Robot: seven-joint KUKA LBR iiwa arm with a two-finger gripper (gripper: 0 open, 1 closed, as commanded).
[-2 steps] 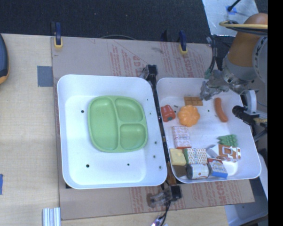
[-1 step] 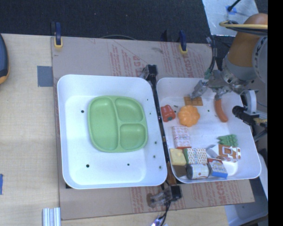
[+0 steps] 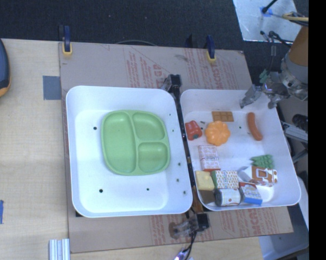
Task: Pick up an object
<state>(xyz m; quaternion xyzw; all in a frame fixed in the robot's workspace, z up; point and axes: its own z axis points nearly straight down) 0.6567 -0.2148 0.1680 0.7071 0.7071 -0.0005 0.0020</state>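
Nearest the camera, along the front wall of the right bin [image 3: 293, 199], lies a crowded row: a yellow block [image 3: 204, 180], a patterned packet [image 3: 226, 179], a dark can [image 3: 228, 197] on its side, and a small carton [image 3: 262, 175] with a green sprig [image 3: 262, 161] just behind it. These touch or overlap, so none would come away cleanly.

Further in, the things spread out. A pink packet [image 3: 208, 157] lies near the middle, an orange pumpkin [image 3: 217, 132] beyond it, a red pepper [image 3: 193, 129] by the bin's left wall, a cracker [image 3: 222, 116] behind the pumpkin, and a sausage [image 3: 254, 126] lying apart toward the right.

In the left bin [image 3: 79, 145] sits a green tray [image 3: 135, 142] with three compartments, nothing in them.

Farthest back, the claw [image 3: 259, 98] hangs over the right bin's far right corner, its fingers spread wide and nothing between them. It stands beside the sausage's far end, not touching it.

I judge the task is at the approach: nothing is lifted yet. The sausage looks the likeliest target, being closest and free on all sides. The next move calls for a short shift toward the camera, the fingers set across the sausage's narrow width, a descent to the bin floor, then a squeeze.
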